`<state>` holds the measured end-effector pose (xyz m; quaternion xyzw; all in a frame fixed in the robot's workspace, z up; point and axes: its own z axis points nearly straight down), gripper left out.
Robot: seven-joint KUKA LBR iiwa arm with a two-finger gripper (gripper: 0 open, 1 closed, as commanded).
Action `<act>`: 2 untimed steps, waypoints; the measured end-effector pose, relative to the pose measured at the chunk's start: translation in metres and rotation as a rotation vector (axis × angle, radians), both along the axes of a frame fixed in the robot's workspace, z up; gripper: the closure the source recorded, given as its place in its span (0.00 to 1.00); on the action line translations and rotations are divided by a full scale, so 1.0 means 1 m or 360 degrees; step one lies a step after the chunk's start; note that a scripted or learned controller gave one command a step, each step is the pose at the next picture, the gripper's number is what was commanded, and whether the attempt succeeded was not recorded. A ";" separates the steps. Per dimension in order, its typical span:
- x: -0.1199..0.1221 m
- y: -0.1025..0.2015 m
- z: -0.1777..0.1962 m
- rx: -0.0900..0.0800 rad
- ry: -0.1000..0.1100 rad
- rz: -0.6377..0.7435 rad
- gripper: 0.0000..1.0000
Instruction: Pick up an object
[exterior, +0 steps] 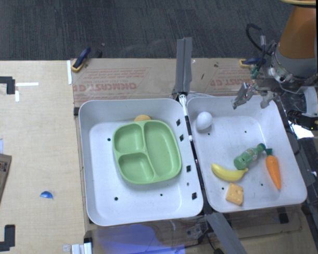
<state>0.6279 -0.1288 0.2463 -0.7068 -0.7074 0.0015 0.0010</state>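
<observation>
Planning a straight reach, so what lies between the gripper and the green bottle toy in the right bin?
In the camera view, bare white bin floor lies between the gripper and the green bottle toy.

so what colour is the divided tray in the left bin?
Light green tray, three compartments, seen in the camera view.

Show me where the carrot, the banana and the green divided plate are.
carrot (pixel 274 171): camera view, middle of its orange body.
banana (pixel 228 172): camera view, middle of its curve.
green divided plate (pixel 161 144): camera view, floor of its largest compartment.
</observation>
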 end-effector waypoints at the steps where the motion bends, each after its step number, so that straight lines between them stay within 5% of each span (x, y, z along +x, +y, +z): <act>1: -0.037 -0.061 -0.063 0.0000 -0.0003 0.0182 0.00; 2: -0.078 -0.092 -0.154 0.0004 -0.0008 0.0540 0.00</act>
